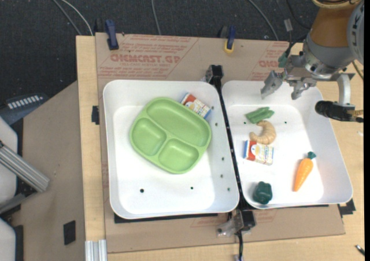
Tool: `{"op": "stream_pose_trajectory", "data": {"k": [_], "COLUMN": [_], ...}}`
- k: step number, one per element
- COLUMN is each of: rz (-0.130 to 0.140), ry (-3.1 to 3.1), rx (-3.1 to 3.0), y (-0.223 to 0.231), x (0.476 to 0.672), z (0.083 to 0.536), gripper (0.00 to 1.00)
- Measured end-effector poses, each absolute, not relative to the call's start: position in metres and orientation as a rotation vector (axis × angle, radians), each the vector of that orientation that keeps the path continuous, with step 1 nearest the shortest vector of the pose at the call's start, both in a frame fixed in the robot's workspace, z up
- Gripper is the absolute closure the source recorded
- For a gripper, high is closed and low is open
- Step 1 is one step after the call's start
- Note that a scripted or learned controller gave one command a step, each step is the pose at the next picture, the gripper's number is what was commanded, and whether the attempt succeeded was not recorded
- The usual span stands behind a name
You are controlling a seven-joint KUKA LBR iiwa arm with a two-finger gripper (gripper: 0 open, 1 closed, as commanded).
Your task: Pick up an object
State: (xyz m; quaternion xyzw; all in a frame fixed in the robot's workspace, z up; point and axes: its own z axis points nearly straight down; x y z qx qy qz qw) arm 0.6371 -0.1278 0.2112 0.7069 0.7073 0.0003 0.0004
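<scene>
The pincer (285,87) hangs over the far rim of the right bin (341,167), its two metal fingers spread apart with nothing between them. Just below it lie a flat green pea pod (258,114) and a curved tan croissant (265,132); further down sit a small printed carton (258,152), a glossy orange carrot (303,173) and a dark green pepper (263,193). To its left, in the left bin (124,196), rests a smooth lime-green plate (169,135) with three compartments, a second printed carton (196,105) tucked at its far edge. Both bins stand on brown cardboard (156,54) clamped over dark carpet (52,17).
</scene>
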Motion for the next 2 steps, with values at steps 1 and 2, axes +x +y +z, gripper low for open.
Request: {"op": "stream_pose_trajectory", "data": {"k": [1, 2], "rz": [0.001, 0.001], "ry": [2.221, 2.221], "rx": [2.22, 2.22], "y": [-0.1278, -0.1278], "x": [0.6371, 0.6371], "z": [0.2112, 0.2112], "gripper": [0.0, 0.0]}}
